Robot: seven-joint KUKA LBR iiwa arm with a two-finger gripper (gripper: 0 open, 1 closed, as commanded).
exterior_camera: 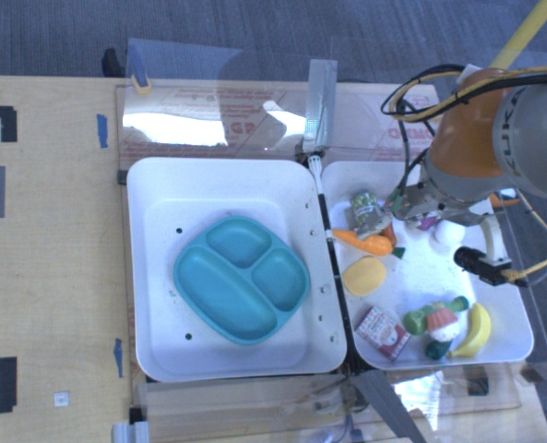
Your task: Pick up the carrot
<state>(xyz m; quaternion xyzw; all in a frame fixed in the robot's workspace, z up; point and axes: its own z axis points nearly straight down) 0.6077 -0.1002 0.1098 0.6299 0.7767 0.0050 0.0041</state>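
Here, the carrot (363, 241) is seen lying in the right bin (517, 344), close to the wall shared with the left bin (144, 275), just above a yellow lemon-like fruit (363, 275) and just below a small greenish packet (366, 210). Its long axis runs roughly left to right, slightly tilted downward toward its thicker right end. The gripper (430, 218) is placed to the right of the carrot and a little higher, near but apart from it. Whether anything is grasped cannot be told; nothing is visibly held. A leftward and downward approach is judged necessary.
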